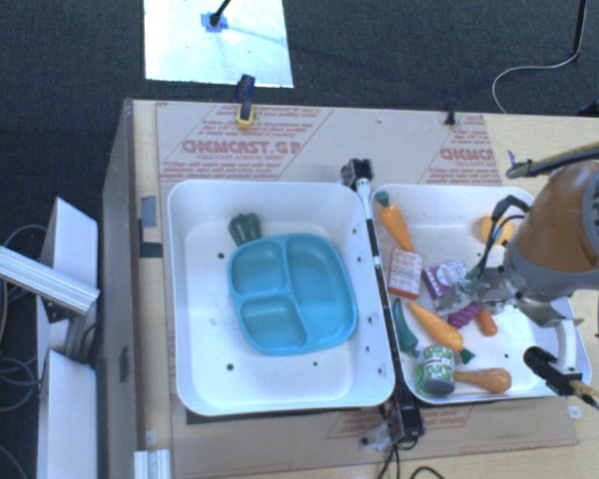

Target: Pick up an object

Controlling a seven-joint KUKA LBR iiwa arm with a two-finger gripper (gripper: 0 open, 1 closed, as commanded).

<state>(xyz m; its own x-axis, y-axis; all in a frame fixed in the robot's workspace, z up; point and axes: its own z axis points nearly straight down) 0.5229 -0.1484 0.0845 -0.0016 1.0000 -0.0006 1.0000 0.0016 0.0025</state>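
Closest to the camera, along the near wall of the right bin (569,317), stand a green can (437,365) and a tan gourd (479,377). The gourd lies lengthwise along that wall, with its bulb toward the right.

The gripper (476,292) sits low over a cluster in the middle of the right bin. Whether it is open or closed cannot be determined, and no object is visibly held in it.

Directly below the gripper lies a purple piece (466,315). Its long axis runs from lower left to upper right. A small orange piece (487,322) touches it on the right.

A lower carrot (434,324) lies just beside the purple piece on the left. Its axis runs from upper left to lower right.

A purple-and-white wrapper (444,277) and a red-and-white packet (404,272) crowd the gripper's left side. A dark green piece (404,332) lies along the bin's left wall.

An upper carrot (394,223) lies at the far left corner, its green top pointing away from the camera. A yellow object (494,230) is partly hidden behind the arm's cable.

The left bin (200,367) holds a blue divided plate (292,292) and a dark green pepper (244,228) touching the plate's far left corner.
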